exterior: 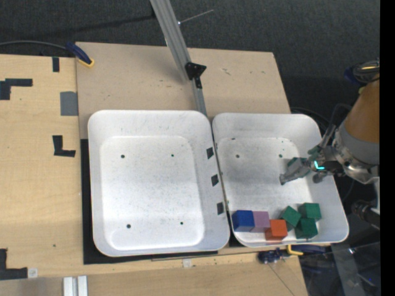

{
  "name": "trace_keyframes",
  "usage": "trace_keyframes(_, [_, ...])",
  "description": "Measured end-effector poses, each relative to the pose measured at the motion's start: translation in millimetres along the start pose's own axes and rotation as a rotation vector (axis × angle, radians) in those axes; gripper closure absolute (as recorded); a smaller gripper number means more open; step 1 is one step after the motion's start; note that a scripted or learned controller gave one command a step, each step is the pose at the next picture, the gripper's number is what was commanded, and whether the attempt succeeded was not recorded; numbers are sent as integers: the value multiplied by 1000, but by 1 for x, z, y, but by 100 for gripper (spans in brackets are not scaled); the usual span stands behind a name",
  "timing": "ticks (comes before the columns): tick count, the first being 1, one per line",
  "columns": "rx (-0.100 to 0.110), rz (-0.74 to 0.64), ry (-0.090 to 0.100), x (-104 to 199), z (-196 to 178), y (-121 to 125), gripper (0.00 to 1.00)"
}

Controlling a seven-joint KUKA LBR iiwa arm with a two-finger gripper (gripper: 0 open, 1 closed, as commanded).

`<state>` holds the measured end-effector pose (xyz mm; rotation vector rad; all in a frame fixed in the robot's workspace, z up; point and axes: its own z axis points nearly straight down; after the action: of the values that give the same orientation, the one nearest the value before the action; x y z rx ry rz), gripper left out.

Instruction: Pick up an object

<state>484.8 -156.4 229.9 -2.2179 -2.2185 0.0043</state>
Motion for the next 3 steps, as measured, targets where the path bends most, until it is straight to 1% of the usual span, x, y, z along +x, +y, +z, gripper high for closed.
trace_keyframes(1, [-4,-1,-1,0,-2,1,0])
trace_keyframes(2, [1,0,0,5,43,-2,0])
trace_keyframes(3, [1,-1,0,8,88,2,0])
